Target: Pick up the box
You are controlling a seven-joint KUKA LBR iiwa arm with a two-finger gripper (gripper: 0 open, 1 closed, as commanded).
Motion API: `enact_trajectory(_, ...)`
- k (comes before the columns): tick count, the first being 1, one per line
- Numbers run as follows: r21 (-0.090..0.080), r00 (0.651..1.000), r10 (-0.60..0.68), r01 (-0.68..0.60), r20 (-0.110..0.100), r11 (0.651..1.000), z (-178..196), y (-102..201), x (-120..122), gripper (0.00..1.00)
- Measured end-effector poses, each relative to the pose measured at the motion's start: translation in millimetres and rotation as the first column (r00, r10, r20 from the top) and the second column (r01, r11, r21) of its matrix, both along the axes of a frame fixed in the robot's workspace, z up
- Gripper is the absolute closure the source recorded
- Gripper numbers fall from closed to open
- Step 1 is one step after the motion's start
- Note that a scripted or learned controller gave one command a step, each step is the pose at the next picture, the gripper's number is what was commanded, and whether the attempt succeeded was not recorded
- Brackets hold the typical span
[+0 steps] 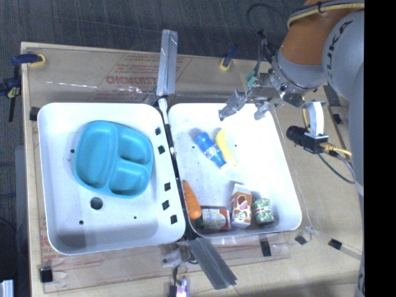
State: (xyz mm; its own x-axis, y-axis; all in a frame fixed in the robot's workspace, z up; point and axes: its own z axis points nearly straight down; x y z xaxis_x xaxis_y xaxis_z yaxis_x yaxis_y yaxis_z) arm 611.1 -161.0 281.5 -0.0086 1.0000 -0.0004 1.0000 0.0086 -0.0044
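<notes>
The end effector [245, 107] hangs over the far rim of the right bin [279, 142], its two fingers spread apart with nothing between them; one finger [230, 107] juts toward the bins' divider, the other [262, 109] sits nearer the arm [322, 39]. Closest to it, down and slightly toward the divider, lie a blue bottle [209, 148] and a yellow banana-shaped piece [225, 147], touching side by side on the bin floor. The box [241, 208], a small carton with red and white print, stands well apart from the end effector, against the near wall of the same bin. Just beside the box on the arm's side is a green-labelled can [263, 210]; on its other side a second can [215, 218] lies tipped over, and beyond that an orange carrot [192, 200] rests along the divider wall. Farther off, across the divider, the left bin [55, 184] holds a blue sectioned tray [114, 158]. Both bins sit on the worktop [93, 73], with a blue clamp [228, 57] at its far edge, just past the end effector.
</notes>
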Motion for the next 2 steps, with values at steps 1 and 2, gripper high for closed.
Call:
enact_trajectory(1,0.000,0.992,-0.125,0.125,-0.001,0.992,-162.8,4.5,-45.8,0.00)
enact_trajectory(2,-0.006,0.974,-0.225,0.225,0.009,0.974,-188.8,48.9,-88.9,0.00)
